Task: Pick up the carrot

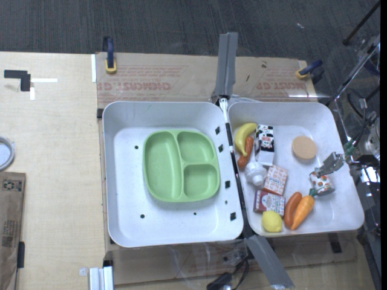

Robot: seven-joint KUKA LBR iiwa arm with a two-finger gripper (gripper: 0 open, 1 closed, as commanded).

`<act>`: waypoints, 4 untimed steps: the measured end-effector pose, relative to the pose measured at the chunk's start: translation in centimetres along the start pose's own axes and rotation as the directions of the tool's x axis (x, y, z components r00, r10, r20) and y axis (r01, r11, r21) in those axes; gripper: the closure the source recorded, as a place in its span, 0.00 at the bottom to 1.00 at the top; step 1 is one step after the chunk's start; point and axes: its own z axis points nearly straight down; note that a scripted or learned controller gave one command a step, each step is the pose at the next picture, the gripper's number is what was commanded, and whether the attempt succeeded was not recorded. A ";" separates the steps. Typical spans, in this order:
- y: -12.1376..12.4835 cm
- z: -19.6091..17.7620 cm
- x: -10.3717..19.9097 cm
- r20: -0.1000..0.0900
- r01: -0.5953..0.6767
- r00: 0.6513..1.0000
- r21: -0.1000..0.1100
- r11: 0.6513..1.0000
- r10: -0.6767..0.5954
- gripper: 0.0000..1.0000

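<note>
The carrot (303, 211), orange with a small green top, lies slanted in the right bin (344, 219) near its front edge. A second orange piece (292, 205) rests against its left side, and a yellow lemon (273, 222) sits just left of both. My gripper (331, 161) hangs at the bin's right side, up and to the right of the carrot and well apart from it. Just below the gripper stands a small multicoloured item (322, 185), between it and the carrot's green end.
The right bin also holds a banana (242, 136), a black-and-white carton (265, 142), a round tan disc (304, 148), a white lump (254, 174) and two small boxes (273, 189). A green divided plate (181, 165) lies in the left bin (121, 180).
</note>
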 end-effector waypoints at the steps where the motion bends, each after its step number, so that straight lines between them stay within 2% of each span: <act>1: -1.1 7.9 3.8 -0.001 -0.254 0.967 0.002 0.967 0.254 0.00; 2: -1.0 -0.4 6.5 0.001 -0.145 0.989 -0.001 0.989 0.145 0.00; 3: -0.9 11.2 3.6 -0.012 0.020 1.000 -0.001 1.000 -0.020 0.00; 4: -0.1 11.4 4.9 -0.001 0.067 0.998 -0.001 0.998 -0.067 0.00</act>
